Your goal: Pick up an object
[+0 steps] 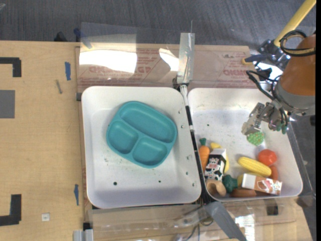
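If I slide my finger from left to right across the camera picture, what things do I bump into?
Teal plastic divided plate → orange toy carrot → black-and-white cow-print toy carton → yellow toy corn cob → round red-orange toy tomato.

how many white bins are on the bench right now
2. The left bin holds a teal divided plate. The right bin holds a heap of toy food at its near end, with the end effector above its right side.
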You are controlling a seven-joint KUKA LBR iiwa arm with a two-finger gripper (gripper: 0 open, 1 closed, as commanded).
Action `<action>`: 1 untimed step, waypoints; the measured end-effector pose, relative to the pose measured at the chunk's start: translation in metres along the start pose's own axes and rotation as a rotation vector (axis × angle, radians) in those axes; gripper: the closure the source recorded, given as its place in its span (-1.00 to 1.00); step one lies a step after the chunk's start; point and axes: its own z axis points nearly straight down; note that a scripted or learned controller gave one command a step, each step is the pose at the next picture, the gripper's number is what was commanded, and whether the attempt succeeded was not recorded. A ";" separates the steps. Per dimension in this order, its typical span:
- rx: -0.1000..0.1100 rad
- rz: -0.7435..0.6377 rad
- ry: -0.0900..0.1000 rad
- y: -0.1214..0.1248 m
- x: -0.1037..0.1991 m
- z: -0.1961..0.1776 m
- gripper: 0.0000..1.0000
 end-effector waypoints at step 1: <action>0.003 -0.079 0.012 -0.033 0.072 0.063 1.00</action>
